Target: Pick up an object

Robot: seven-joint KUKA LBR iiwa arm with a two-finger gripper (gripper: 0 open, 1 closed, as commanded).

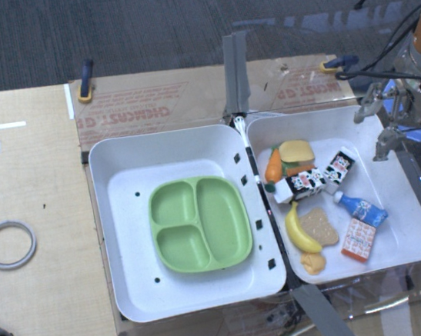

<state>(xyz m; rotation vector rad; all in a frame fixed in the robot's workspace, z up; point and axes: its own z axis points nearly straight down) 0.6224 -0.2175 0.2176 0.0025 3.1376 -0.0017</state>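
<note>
Nothing is picked yet: the end effector (385, 125), at the frame's right edge above the right white bin (413, 197), holds nothing; how far open, I cannot tell. The yellow plastic banana (300, 231) lies in the bin's lower left.

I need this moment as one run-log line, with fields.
stage: before pick | gripper: above right bin's right edge, holds nothing | right bin: banana, carrot, blue bottle | left bin: green tray

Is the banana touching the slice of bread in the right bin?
Touching. The camera view shows the banana lying along the left edge of the slice of bread, with no white bin floor visible between them.
</note>
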